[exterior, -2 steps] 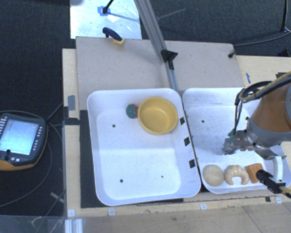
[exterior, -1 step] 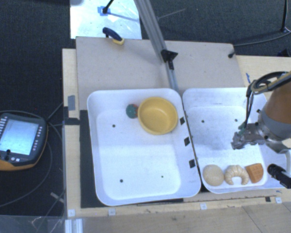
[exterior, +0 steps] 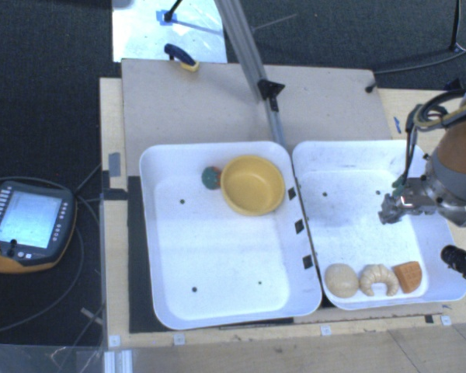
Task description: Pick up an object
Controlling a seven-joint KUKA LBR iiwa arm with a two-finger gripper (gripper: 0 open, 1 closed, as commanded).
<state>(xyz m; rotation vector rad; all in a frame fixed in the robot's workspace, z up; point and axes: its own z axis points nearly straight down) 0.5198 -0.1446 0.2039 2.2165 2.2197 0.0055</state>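
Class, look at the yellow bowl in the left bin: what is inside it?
The yellow bowl shows just its bare yellow inside. A small green ball sits outside, against its left rim. Whatever lies under the bowl is covered.

**Surroundings of the work area: non-task items**

Noted on the dark carpet (exterior: pixel 46 76) at far left: a teach pendant (exterior: pixel 27 225), screen lit, orange underside, with a thin cable (exterior: pixel 85 179) running from it toward the bench.

Recorded on the tan bench board (exterior: pixel 217 103): left white bin (exterior: pixel 151 286) and right white bin (exterior: pixel 349 162) side by side, touching, with small black clips (exterior: pixel 299 225) along the shared edge.

Seen crossing the board from above: a slanted metal pole (exterior: pixel 241 33) with a black bracket (exterior: pixel 269 89) near its lower end.

Found at the board's back edge: a blue-and-yellow clamp (exterior: pixel 182 56).

Logged at top right: a black cable (exterior: pixel 457 14).
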